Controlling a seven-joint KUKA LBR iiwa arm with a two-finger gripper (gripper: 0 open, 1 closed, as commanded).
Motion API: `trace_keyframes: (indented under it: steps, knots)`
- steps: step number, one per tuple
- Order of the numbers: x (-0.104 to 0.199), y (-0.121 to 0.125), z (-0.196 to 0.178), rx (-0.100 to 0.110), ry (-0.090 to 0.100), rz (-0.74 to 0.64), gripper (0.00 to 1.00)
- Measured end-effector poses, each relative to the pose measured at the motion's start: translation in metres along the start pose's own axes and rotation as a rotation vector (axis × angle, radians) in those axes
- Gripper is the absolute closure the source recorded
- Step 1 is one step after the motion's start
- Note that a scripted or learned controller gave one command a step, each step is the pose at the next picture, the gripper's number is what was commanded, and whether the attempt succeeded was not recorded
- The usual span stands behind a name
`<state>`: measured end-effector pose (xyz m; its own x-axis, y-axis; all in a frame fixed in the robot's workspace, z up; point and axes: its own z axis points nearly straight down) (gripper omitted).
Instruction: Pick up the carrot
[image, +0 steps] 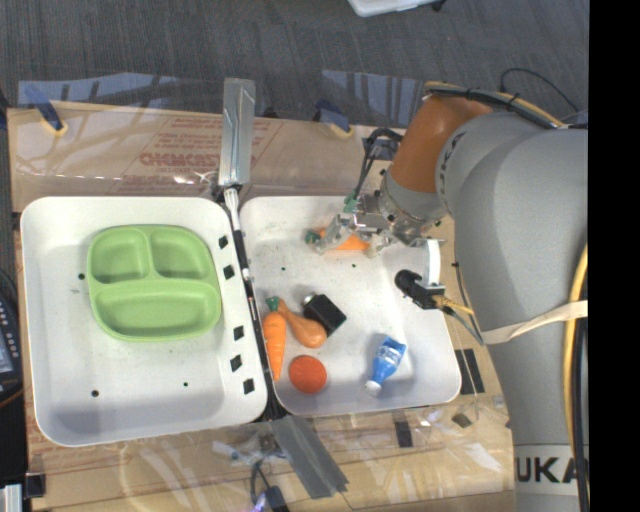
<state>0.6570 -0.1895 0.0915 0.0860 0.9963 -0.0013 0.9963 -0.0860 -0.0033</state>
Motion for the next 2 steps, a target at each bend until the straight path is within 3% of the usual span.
trace_keyframes:
  steps: [1, 2]
  knots:
    - [0.012, -0.001, -0.071, -0.003, 0.001, 0.094, 0.00]
    - [-0.013, 0.001, -0.110, -0.003, 0.000, -0.017, 0.00]
